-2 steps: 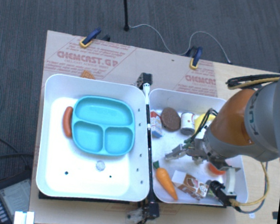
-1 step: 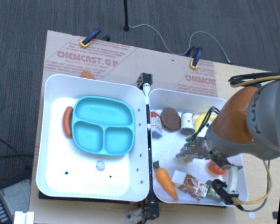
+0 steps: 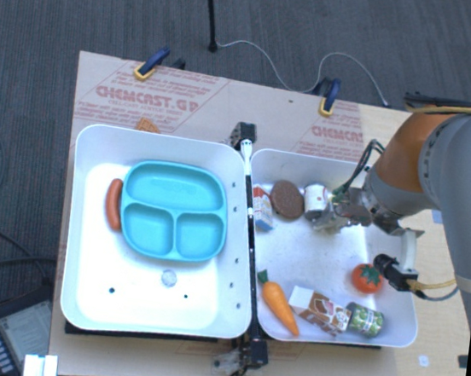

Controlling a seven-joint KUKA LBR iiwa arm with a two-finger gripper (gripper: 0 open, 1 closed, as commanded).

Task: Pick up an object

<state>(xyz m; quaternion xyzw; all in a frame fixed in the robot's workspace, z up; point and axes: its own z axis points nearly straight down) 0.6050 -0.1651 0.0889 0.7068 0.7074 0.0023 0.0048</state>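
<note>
nothing is picked up yet, as far as i can judge: every item i can see lies on a bin floor, so the whole lift is left to do. my gripper (image 3: 332, 219) sits low in the upper part of the right white bin (image 3: 388, 336), and i cannot tell from this slanted look down whether it is wide or narrow, or whether anything is in it. just beside it, on its left, stands a small white cylinder (image 3: 315, 198), and next to that a flat brown round disc (image 3: 286, 199); these look like my nearest candidates. farther off in the same bin are a red toy tomato (image 3: 367, 278), an orange toy carrot (image 3: 278, 306), a brown printed packet (image 3: 323, 311) and a small green can (image 3: 366, 320) along the near wall. the left white bin (image 3: 84, 292) holds a turquoise three-part plastic tray (image 3: 174, 211) with a red toy sausage (image 3: 114, 204) beside it. my arm comes in from the right, orange band (image 3: 406, 149) above the wrist, the wrist bent down toward the bin's back corner.
</note>
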